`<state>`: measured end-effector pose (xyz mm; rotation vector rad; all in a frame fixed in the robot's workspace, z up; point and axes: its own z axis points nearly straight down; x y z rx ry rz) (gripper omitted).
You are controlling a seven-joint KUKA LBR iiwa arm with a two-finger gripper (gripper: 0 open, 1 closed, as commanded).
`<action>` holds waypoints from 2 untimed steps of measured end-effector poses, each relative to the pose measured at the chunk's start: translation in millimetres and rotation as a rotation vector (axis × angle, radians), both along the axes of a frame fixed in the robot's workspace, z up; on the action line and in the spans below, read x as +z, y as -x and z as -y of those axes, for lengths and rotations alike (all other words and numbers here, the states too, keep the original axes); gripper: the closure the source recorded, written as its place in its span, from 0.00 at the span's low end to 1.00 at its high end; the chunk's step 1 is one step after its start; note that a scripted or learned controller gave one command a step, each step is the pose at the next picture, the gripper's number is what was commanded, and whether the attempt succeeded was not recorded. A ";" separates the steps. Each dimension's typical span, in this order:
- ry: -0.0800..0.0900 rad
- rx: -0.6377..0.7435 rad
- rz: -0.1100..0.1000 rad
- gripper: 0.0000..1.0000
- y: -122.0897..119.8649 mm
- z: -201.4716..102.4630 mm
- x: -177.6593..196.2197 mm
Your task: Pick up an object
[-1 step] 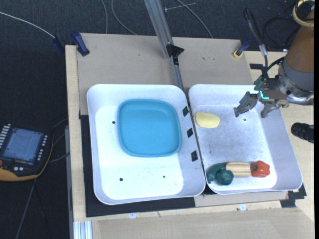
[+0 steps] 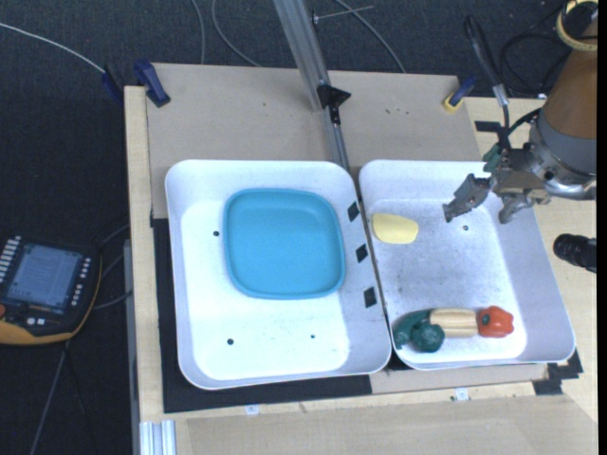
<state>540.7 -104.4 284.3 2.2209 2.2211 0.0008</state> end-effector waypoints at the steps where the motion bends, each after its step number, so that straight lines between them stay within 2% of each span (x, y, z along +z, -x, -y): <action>1: 0.000 0.000 -0.005 0.00 -7.8 5.5 -51.6; 2: -0.001 0.000 -0.005 0.00 0.9 -0.5 -101.5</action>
